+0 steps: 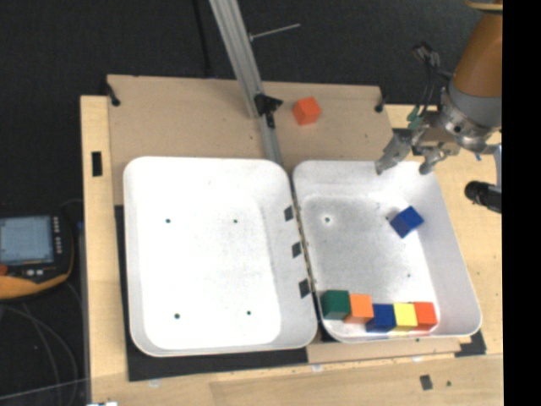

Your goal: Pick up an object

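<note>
Hovering: two-finger gripper (407, 161), fingers spread, nothing held, over right white bin (453, 252) far rim
Nearest: blue cube (407, 221), loose on bin floor

Even overhead light, moderate brightness. White bins (211, 252) bright, near blown out, faint speckle visible. Surround beyond table (338, 134) falls to near black. Soft short shadows under blocks (379, 311). Overall soft focus, low resolution, slight grain; arm edges mildly blurred.

Slanted metal pole (239, 53) behind the bins, small screen device (30, 242) left of the bench (97, 227), cables (38, 345) on dark floor
</note>
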You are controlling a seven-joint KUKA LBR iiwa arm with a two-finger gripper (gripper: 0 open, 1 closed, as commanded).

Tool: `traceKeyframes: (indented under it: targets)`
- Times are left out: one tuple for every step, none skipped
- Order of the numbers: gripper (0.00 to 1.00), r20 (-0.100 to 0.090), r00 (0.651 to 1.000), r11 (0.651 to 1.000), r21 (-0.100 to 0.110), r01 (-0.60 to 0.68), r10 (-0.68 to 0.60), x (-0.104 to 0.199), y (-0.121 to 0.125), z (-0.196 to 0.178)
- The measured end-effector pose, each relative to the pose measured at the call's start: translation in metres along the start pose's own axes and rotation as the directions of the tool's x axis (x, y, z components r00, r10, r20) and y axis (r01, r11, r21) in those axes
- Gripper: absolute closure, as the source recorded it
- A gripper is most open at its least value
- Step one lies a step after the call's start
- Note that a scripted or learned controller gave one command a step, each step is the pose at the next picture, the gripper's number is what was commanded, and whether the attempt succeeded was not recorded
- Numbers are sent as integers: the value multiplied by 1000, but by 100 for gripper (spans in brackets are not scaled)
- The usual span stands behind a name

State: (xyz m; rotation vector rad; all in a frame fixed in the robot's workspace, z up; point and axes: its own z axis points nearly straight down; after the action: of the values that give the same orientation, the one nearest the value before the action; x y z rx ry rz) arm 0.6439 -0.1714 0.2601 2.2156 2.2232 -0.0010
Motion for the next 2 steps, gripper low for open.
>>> traceKeyframes:
  targets:
    - [0, -3, 1000, 1000, 9, -3, 3, 14, -40, 145]
    - [0, -2, 1000, 1000, 1, 1, -1, 46, -38, 163]
